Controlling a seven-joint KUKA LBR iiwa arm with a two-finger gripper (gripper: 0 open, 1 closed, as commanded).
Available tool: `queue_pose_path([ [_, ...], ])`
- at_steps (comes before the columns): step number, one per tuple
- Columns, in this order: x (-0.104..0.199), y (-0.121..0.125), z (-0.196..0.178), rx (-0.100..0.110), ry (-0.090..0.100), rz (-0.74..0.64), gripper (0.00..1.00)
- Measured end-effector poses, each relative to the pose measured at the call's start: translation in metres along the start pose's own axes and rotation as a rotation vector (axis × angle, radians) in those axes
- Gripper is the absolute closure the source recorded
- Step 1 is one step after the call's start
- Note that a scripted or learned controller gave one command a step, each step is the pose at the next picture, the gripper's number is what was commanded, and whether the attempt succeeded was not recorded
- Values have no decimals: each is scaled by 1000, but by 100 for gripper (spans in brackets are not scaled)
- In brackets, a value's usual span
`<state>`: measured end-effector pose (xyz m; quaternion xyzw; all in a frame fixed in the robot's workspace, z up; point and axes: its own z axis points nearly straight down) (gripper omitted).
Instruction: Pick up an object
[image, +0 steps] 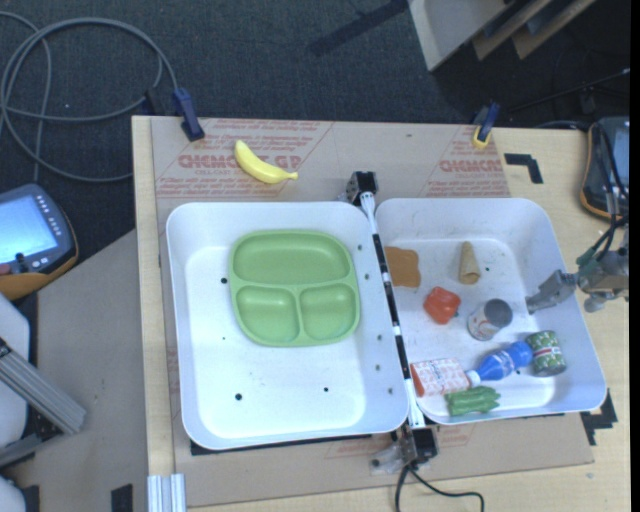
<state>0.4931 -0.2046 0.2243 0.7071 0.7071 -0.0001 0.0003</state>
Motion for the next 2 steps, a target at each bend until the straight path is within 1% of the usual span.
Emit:
queue_pose_path([
  [1, -15, -14, 136, 3, 8, -3, 0],
  [2, 49, 59, 140, -1, 1, -2, 0],
])
